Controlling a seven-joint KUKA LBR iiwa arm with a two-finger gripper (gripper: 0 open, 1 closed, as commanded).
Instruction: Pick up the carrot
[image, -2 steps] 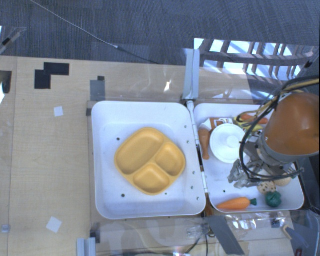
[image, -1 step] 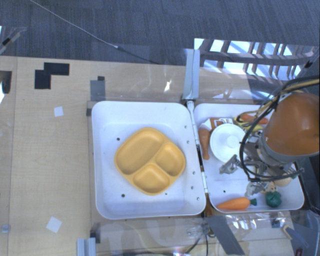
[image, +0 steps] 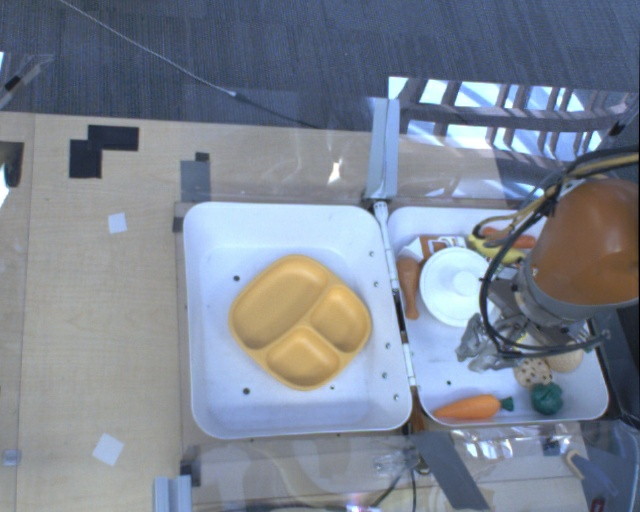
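The carrot (image: 466, 407), orange with a small green stub at its right end, lies flat along the front wall of the right bin (image: 436, 372). My gripper (image: 481, 352) hangs under the orange-banded wrist, just behind the carrot and slightly to its right, with a gap of white bin floor between them. Nothing shows held in it. The arm's bulk hides the right part of the bin behind it.
In the right bin sit a white round bowl (image: 454, 284), a brownish-orange sausage-like piece (image: 408, 285), a yellow item (image: 493, 240) at the back, a speckled cookie (image: 533, 373) and a green broccoli piece (image: 547, 398). The left bin (image: 205, 300) holds a yellow divided plate (image: 299, 320).
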